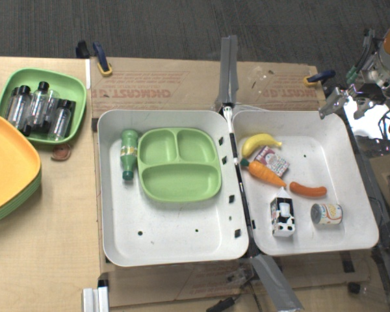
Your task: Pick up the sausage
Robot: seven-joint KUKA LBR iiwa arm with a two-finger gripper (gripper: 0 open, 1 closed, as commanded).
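The sausage [308, 189], a short orange-red link, lies flat in the right bin [351, 239], right of centre. Its left end almost touches the tip of a toy carrot [266, 173]. My gripper [345, 103] hangs above the bin's far right corner, well beyond the sausage and a little to its right. Its fingers [329, 104] are spread apart, open, with nothing between them.
A banana [260, 143], a pink packet [272, 161], a cow-print carton [283, 216] and a small can [327, 214] share the right bin. The left bin [169, 242] holds a green divided plate [179, 164] and a green bottle [128, 153]. A tray of bottles [42, 106] and orange plates [10, 168] sit far left.
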